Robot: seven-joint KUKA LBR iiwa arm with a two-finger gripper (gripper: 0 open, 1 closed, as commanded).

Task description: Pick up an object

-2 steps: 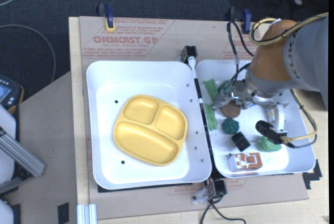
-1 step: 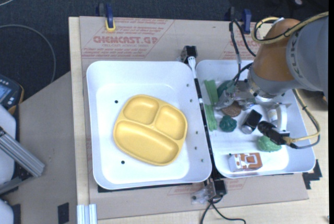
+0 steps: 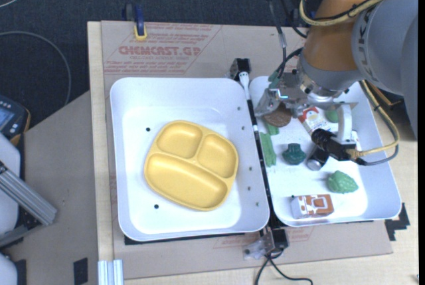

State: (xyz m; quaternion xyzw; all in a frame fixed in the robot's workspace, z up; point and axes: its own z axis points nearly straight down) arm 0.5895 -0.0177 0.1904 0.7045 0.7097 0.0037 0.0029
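My gripper (image 3: 277, 103) hangs low over the far left part of the right bin (image 3: 378, 200), under the orange-banded wrist. A brown rounded object (image 3: 279, 119) lies directly beneath it, partly hidden by it. Just right of that sits a small red and white item (image 3: 309, 119). A long green piece (image 3: 267, 148) lies along the bin's left wall. A dark green object (image 3: 294, 155) rests near the bin's middle, and a light green lumpy one (image 3: 342, 182) lies nearer the front right. An orange and white box (image 3: 312, 206) sits at the front.
The left bin (image 3: 126, 144) holds a yellow divided plate (image 3: 191, 164). The rim between the two bins runs just left of the gripper. A blue and yellow clamp (image 3: 139, 21) sits at the bench's far edge.
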